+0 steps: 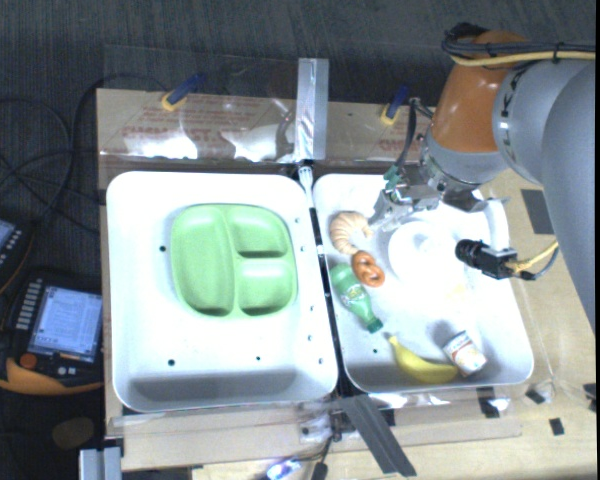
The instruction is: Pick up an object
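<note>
The right bin (pixel 500 353) holds a croissant (pixel 347 227), a pretzel (pixel 368 267), a green bottle (pixel 354 295), a banana (pixel 420 364) and a small white jar with a red label (pixel 463 351). A white round plate (pixel 425 253) lies in the middle of that bin. My gripper (pixel 400 196) hangs over the bin's upper part, just right of the croissant and above the plate. Nothing shows between its fingers.
The left bin (pixel 140 348) bears a green divided tray (pixel 232 258). A metal divider post (pixel 311 108) stands behind the bins. Clear plastic bags (pixel 210 133) lie at the back. Screens and cables sit left of the bench (pixel 40 308).
</note>
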You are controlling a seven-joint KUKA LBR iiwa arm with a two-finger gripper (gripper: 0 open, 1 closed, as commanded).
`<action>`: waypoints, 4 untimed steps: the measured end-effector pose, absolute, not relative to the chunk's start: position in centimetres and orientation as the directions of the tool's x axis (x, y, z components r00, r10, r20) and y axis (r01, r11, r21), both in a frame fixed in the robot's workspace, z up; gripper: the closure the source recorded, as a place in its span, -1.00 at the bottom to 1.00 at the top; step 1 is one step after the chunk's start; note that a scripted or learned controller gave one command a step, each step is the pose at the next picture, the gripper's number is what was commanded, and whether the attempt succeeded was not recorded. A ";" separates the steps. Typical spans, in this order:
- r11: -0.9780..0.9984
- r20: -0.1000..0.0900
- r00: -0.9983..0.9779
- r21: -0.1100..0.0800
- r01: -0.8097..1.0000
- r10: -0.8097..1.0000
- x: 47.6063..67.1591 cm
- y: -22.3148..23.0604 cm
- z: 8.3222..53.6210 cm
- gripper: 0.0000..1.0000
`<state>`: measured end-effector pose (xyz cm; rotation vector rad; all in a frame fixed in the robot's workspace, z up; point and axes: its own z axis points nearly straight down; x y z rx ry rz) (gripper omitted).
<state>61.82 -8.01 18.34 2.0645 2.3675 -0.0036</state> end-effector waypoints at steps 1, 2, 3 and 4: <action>0.136 -0.002 -0.136 -0.002 0.991 0.991 61.8 -8.0 18.3 -1.00; -0.021 0.001 0.021 -0.004 1.000 1.000 52.6 -8.0 18.3 -1.00; 0.113 -0.001 -0.113 -0.004 0.994 0.994 53.5 -2.2 18.3 -1.00; 0.195 -0.001 -0.195 -0.002 0.981 0.981 52.5 -6.0 18.3 -1.00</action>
